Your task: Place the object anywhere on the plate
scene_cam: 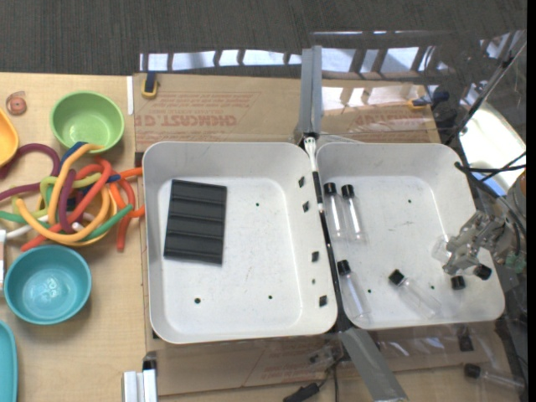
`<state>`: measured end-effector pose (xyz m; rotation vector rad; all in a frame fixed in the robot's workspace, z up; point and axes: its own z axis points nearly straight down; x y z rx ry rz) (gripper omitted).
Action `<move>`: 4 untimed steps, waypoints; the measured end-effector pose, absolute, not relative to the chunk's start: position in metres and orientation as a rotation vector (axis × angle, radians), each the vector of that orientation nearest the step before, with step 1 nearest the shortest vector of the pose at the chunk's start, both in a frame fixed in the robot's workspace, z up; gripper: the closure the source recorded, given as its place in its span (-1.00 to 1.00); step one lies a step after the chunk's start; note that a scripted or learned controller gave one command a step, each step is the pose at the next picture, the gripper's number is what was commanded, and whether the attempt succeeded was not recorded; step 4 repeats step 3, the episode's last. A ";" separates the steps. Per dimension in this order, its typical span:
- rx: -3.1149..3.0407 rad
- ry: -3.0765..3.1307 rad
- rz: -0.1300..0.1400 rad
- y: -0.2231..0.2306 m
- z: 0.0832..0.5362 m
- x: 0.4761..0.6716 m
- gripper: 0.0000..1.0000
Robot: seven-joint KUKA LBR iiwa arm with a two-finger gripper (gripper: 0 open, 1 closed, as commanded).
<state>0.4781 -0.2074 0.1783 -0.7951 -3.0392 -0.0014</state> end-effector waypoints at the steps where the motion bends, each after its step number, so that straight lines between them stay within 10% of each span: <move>1: -0.733 -3.058 0.000 -0.221 0.186 0.511 1.00; 4: -0.555 -3.096 0.000 -0.222 0.197 0.514 1.00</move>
